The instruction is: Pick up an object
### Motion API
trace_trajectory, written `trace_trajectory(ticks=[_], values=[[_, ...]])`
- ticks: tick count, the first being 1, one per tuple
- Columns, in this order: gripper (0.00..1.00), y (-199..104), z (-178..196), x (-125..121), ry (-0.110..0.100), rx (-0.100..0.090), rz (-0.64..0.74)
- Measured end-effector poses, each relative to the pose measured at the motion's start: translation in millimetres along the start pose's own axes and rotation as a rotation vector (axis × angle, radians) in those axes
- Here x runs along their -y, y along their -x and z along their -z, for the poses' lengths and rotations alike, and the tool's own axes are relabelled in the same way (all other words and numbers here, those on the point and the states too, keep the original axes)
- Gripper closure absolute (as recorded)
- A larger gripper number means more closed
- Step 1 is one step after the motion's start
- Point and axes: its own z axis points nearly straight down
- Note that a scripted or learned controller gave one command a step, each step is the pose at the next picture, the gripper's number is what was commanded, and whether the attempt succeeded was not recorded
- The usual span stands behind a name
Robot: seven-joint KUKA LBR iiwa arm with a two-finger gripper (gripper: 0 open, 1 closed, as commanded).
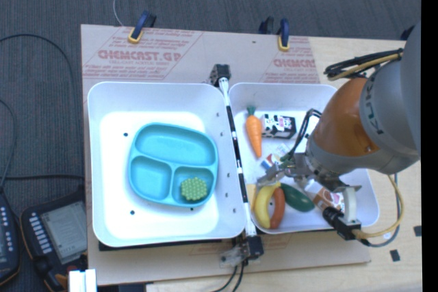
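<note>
Camera view looks down on the table [137,55], a brown board carrying two shallow white bins side by side, so that we can lift from one and have the other ready to receive. Our arm [373,123], grey with its orange band, reaches in over the right bin [274,90] and hangs above its nearer half, because that is where the loose items lie. Well to the left of the gripper [287,171] sits the left bin [102,167], holding a blue divided tray [161,154] with a small green piece [194,189] in one compartment; we judge it a sorting place, not a target now. The gripper is low among the clutter, and whether it is released or clenched we cannot tell, since the wrist covers it. Just below and left of it lie a banana [261,205] and a red sausage-like piece [277,208] touching each other, with a green vegetable [298,198] just beside them. Up and left of it the carrot [254,135] lies apart, a small black-and-white carton [279,125] near it. Nothing looks lifted yet, as we judge.
</note>
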Motion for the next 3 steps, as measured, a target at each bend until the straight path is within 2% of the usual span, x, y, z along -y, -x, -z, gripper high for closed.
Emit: trace_trajectory(ticks=[1,2,3], values=[[1.0,0.7,10.7,-1.5,0.004,0.001,-0.001],[0.0,0.6,10.6,-1.3,0.004,0.001,-0.001],[1.0,0.6,20.1,-1.8,0.004,0.001,-0.001]])
